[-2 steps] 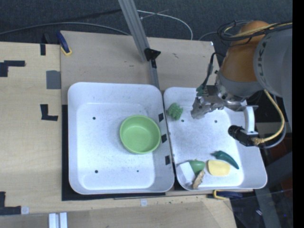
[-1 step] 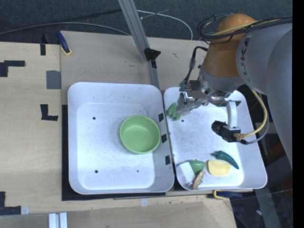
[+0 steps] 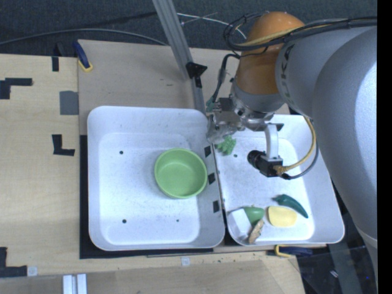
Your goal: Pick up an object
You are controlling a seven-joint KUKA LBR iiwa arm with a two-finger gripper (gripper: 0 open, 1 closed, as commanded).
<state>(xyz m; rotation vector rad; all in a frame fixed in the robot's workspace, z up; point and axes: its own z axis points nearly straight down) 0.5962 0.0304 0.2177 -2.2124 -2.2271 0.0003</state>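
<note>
The gripper (image 3: 222,133) sits low in the right bin (image 3: 324,225) over a small green object (image 3: 227,145). Finger state cannot be told. Lift not yet evident.

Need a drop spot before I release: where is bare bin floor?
Left white bin: bare floor all around the round green bowl, widest toward the left wall. Right white bin: crowded at the near edge by the yellow piece, green pieces and dark green pepper; the claw crowds the far-left corner.

A light green bowl (image 3: 180,173) sits in the white left bin (image 3: 110,225). At lower right lie a yellow piece (image 3: 282,217) and a dark teal one (image 3: 293,204).
</note>
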